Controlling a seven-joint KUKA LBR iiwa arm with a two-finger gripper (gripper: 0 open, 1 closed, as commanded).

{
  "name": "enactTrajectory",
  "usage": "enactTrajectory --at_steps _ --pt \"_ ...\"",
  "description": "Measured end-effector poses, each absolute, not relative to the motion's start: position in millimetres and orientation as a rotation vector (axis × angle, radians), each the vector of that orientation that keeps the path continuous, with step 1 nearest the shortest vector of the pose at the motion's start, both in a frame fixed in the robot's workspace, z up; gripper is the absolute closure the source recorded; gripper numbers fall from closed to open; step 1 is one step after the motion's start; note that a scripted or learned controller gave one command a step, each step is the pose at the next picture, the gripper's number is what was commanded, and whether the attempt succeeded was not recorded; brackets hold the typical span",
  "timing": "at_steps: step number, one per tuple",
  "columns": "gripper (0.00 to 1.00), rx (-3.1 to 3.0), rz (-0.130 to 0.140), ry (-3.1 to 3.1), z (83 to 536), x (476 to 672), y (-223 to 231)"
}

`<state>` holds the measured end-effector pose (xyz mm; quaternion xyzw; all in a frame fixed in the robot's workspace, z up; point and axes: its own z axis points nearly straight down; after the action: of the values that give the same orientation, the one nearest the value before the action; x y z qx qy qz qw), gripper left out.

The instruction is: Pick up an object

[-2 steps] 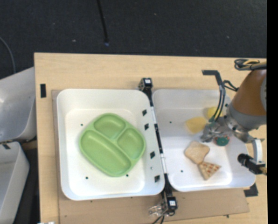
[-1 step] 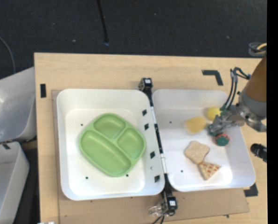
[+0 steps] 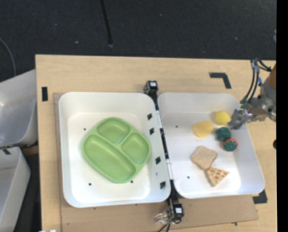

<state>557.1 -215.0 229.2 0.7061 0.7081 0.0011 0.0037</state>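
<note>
On the wooden desk (image 3: pixel 105 74) sit 2 white bins; my tool (image 3: pixel 237 120), grip unreadable, hangs over the right bin (image 3: pixel 182 110). The yellow lemon (image 3: pixel 222 117) lies just at 9 o'clock of it.

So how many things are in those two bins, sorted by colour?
Green: 1, the plate
Yellow: 2, the lemon and the cheese
Tan: 1, the bread
Dark green: 1, the small lump
Red and green: 1, the berry
Orange: 1, the pizza slice
Total: 7
</note>
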Motion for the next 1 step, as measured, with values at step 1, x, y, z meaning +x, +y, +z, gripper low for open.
enactTrajectory --at_steps 1 --pt "1.0 2.215 0.001 2.223 239.9 557.7 -216.4"
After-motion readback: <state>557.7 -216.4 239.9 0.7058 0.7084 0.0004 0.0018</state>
